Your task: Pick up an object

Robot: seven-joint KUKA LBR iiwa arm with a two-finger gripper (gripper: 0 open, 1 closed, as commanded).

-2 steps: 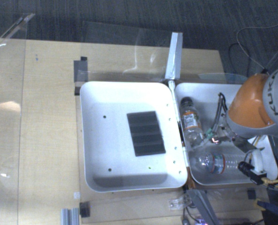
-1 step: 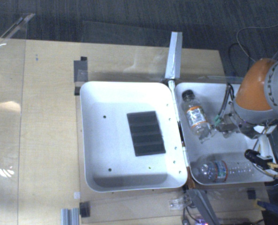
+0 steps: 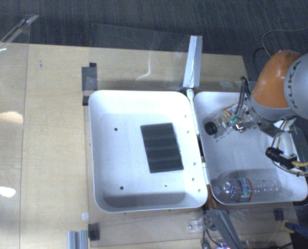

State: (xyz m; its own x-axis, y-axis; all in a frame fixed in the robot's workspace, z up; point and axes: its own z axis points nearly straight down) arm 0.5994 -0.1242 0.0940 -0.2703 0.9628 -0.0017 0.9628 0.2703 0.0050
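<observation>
Perhaps gripper (image 3: 222, 124) near right bin's (image 3: 299, 193) left edge

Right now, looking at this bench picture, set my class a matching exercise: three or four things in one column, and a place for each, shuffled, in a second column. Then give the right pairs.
Things
1. dark ridged block
2. clear plastic bottle
3. gripper
4. orange band

Places
A. lying along the near edge of the right bin
B. on the arm above the wrist, at the picture's right
C. in the middle of the left bin
D. over the far left part of the right bin

Pairs: 1-C, 2-A, 3-D, 4-B
</observation>
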